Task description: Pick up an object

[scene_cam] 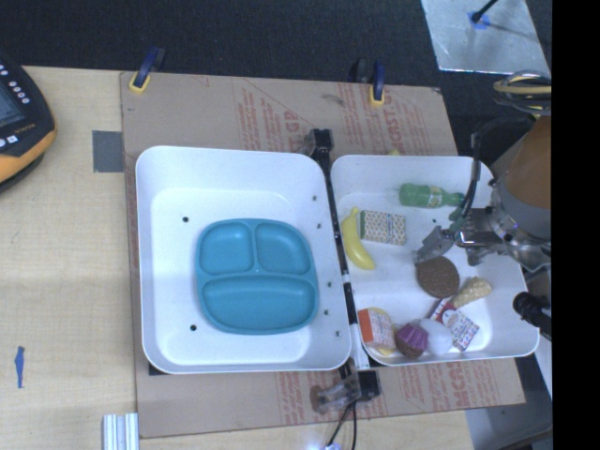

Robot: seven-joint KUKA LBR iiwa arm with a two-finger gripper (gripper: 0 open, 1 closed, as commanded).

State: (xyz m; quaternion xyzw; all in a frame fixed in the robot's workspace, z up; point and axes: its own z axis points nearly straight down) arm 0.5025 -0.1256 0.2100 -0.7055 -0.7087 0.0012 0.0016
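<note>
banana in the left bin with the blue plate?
No. The banana lies in the right bin, along its left wall; the blue plate sits in the left bin.

Two bins sit side by side on a cardboard sheet [281, 111]. The left bin [159, 251] holds a divided plate [256, 276] at its centre. In the right bin [375, 169], a bottle [427, 195] lies at the rear, a banana [356, 242] along the left wall beside a small box [384, 227], and a round cookie [438, 276] at centre. The gripper [450, 237] is above the cookie.
</note>
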